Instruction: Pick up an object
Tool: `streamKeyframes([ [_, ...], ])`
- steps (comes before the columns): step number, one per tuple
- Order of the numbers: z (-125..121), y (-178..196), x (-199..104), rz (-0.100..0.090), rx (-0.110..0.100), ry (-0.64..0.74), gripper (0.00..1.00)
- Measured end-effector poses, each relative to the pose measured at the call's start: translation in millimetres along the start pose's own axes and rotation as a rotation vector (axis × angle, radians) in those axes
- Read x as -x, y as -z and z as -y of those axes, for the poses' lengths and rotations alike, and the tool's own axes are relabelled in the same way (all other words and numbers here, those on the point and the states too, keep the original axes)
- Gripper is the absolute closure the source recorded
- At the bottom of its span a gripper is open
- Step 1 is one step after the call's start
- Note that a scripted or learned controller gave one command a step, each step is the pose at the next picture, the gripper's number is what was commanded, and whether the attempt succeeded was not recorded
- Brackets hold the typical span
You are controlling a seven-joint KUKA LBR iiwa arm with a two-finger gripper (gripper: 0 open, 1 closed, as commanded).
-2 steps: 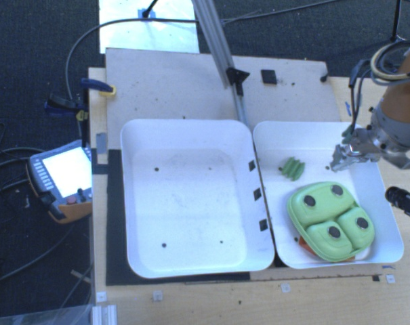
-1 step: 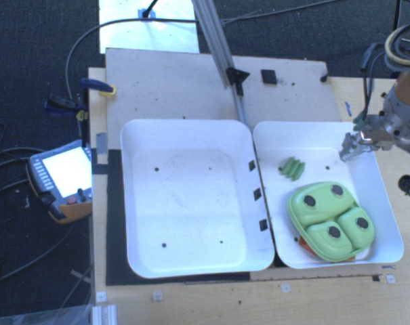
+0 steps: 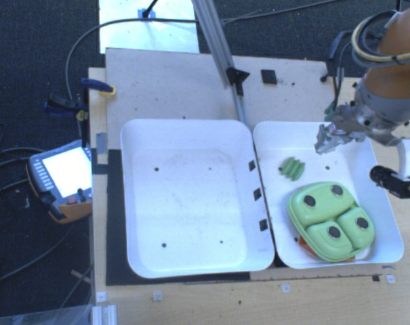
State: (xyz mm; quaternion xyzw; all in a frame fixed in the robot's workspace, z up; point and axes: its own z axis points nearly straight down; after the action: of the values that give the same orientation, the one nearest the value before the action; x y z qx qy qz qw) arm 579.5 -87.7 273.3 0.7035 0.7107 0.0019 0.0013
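- The right-hand shallow white plastic bin (image 3: 272, 202) serves as the landmark; it sits against the left-hand shallow white plastic bin (image 3: 184, 198), the two touching along their inner rims.
- A large light-green moulded plastic piece with three rounded lobes, each with a dark dot (image 3: 331, 221), lies in the near half of the right-hand bin, toward its outer wall.
- A sliver of something orange-red (image 3: 303, 244) peeks out from under the lobed piece's near-left edge; what it is cannot be told.
- A small ridged green plastic object (image 3: 291, 168) lies in the middle of the right-hand bin, just beyond the lobed piece and apart from it.
- The metal two-finger gripper (image 3: 324, 144) hangs over the far part of the right-hand bin, beyond and to the right of the ridged object, with nothing visibly between its fingers; whether they are apart or together cannot be told.
- No writing or brand mark is legible on any of these things.
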Motion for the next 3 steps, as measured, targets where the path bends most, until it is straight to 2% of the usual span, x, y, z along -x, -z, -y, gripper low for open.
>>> streamKeyframes([
  [2, -3, -5, -101, -0.001, -0.003, 0.0, 1.0],
  [3, -18, -24, -147, 0.0, -0.003, -0.001, 1.0],
])
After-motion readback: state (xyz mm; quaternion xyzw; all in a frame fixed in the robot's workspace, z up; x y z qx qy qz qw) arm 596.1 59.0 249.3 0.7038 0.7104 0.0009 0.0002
